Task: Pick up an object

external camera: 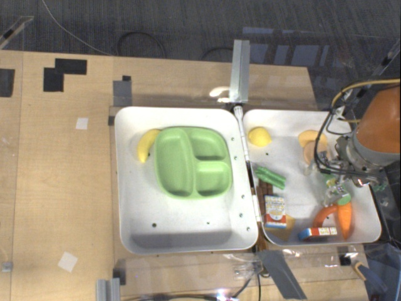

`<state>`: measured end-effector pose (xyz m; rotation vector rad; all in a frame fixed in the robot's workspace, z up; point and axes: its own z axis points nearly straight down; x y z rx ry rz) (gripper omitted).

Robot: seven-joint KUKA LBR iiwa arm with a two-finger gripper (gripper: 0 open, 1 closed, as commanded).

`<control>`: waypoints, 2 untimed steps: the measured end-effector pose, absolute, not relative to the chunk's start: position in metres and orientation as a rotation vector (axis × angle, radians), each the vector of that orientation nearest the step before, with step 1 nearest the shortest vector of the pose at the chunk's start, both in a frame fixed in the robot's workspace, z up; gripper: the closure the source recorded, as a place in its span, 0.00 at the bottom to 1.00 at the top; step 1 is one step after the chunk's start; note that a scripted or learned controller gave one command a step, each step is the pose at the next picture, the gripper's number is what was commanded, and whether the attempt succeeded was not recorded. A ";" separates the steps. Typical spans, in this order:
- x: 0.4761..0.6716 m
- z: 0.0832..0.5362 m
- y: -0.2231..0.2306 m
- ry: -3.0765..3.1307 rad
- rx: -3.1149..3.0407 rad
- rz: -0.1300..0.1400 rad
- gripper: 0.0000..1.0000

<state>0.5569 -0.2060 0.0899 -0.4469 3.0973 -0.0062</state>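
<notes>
- The carrot (344, 220) lies in the right bin (285, 158), near its front right corner, directly below the end effector (339, 193).
- The end effector hangs over the carrot's top end; whether it grips anything cannot be told.
- A curved orange piece (322, 215) sits just left of the carrot, touching it.
- A small tube (317, 232) with a blue end lies in front of both, along the bin's front wall.
- A small carton (275, 211) stands left of these, with a green packet (270, 177) and a brown bar (261, 191) behind it.
- A lemon (259, 136) sits at the bin's back left; a pale orange item (307, 138) sits further right, partly behind cables (326, 140).
- The left bin (135, 212) holds a green divided tray (191, 161) with a banana (146, 144) against its left edge.
- Both bins rest on the wooden desk (56, 187).
</notes>
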 end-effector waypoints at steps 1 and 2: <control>0.570 0.090 -0.188 3.119 -0.214 -0.007 0.00; 0.503 0.093 -0.198 3.088 -0.397 -0.018 0.00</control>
